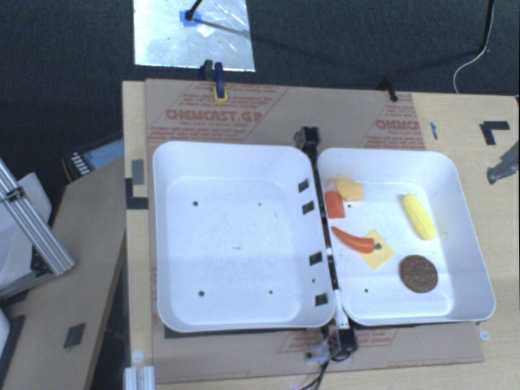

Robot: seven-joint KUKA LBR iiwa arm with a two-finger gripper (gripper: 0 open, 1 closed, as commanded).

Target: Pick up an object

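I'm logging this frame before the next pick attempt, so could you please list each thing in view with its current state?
Gripper: at the right edge, outside the bins, carrying nothing visible.
Corn cob: lying flat in the right bin.
Brown round patty: lying flat, near corner.
Red chili pepper: lying on the yellow cheese slice.
Orange-red piece: lying beside the divider.
Yellow wedge: lying, touching the orange-red piece.
Left bin: upright.

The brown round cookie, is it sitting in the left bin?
No, the brown cookie lies in the right bin, near its front corner.
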